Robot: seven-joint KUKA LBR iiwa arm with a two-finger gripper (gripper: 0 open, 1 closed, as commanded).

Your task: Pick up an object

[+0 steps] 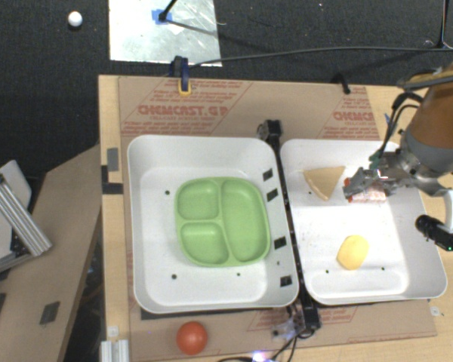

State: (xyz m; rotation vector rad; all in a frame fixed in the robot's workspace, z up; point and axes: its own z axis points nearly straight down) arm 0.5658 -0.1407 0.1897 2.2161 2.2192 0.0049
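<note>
**Pick Target: Yellow Object, Right Bin**

The hand hangs over the right bin near its far edge, beside a tan wedge; its opening cannot be judged. The yellow object lies toward the near edge. It looks light, rounded, possibly slippery: grip across its middle.

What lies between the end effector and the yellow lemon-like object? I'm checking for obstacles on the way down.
Nothing: the camera view shows bare white bin floor between the end effector and the yellow object. The tan wedge sits off to the side.
</note>
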